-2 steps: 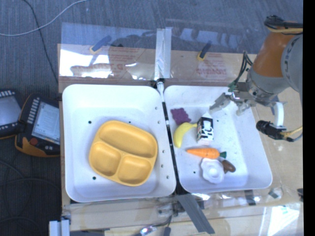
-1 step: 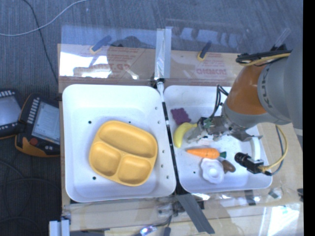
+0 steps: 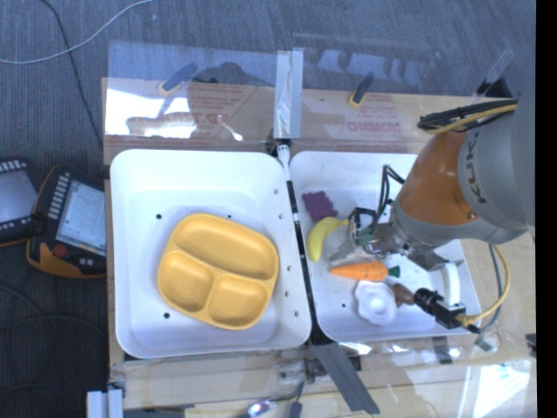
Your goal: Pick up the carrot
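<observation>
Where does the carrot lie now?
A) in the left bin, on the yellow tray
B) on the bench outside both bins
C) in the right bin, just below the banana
C: the carrot lies on the floor of the right bin, just below the banana.

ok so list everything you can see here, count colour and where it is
carrot: 1, orange with green top, right bin, lying flat
banana: 1, yellow, right bin, left of the hand
grapes: 1 bunch, purple, right bin, upper left
white item: 1, white, right bin, below the carrot
divided plate: 1, yellow, left bin
bins: 2, white, side by side on bench
pendant: 1, orange and black, floor at left
arm: 1, grey with orange band, from right
hand: 1, just above the carrot
</observation>
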You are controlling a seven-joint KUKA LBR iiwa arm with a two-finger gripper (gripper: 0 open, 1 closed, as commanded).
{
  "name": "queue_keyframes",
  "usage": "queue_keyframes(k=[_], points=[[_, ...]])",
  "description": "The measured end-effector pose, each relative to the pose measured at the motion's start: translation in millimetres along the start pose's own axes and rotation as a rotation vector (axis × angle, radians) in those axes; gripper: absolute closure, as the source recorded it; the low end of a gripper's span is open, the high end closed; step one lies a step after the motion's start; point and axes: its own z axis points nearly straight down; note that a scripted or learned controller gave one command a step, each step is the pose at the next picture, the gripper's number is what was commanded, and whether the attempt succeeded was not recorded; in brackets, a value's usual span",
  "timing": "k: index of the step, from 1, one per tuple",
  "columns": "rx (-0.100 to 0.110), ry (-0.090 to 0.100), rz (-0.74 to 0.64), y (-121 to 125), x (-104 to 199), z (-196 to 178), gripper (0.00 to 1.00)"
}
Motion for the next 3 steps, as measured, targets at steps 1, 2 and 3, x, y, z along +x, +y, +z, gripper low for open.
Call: queue_keyframes(k=[1,2,3], points=[[-0.002,0.000,-0.040,-36.6,13.9,-1.0,0.00],[-0.001,0.000,-0.152,-37.0,12.3,-0.9,0.00],[0.001,0.006,-0.153,-35.8,13.7,-9.3,1.00]])
